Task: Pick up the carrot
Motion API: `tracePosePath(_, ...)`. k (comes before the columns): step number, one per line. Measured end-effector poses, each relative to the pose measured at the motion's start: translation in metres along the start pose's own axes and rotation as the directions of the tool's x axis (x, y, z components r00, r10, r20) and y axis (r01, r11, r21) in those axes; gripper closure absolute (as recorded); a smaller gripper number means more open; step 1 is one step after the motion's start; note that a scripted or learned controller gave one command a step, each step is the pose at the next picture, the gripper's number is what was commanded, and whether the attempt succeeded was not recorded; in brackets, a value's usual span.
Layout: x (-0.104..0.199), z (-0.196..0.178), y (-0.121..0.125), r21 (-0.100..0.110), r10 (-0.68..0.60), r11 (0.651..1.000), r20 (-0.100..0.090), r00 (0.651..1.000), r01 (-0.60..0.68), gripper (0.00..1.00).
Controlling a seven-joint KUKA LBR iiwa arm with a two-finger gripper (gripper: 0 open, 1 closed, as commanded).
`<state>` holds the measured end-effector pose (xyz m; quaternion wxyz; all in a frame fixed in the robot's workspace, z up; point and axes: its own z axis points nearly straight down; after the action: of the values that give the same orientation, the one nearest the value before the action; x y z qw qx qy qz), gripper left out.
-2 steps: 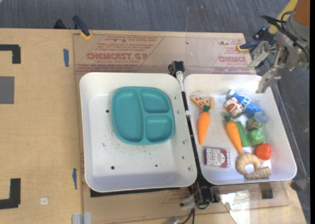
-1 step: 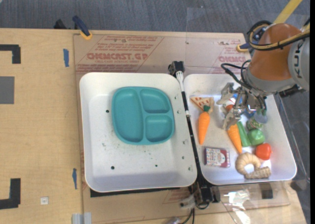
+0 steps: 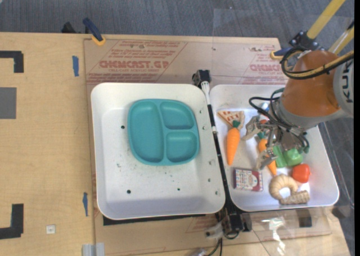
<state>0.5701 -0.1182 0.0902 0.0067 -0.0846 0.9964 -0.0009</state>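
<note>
On the bench, the left bin holds a teal divided plate. In the right bin the carrot lies near the left wall, long axis running near to far, just below a pizza slice. The end effector hangs just to its right over other toys, including a croissant; whether it is spread or pressed together I cannot tell.

Two white bins sit side by side. The left one holds one teal divided plate. The right holds one carrot, one pizza slice, one croissant, one tomato and one small printed box.
</note>
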Motion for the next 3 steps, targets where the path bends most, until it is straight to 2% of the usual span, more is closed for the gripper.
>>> tracePosePath(1, -0.006, -0.014, 0.000, 0.003, -0.001, 1.000, 0.015, 1.000, 0.001, 1.00)
tracePosePath(2, 0.070, -0.003, 0.017, 0.004, -0.159, 0.987, 0.009, 0.987, 0.159, 1.00)
tracePosePath(3, 0.036, -0.097, 0.117, -0.004, 0.155, 0.988, -0.001, 0.988, -0.155, 1.00)
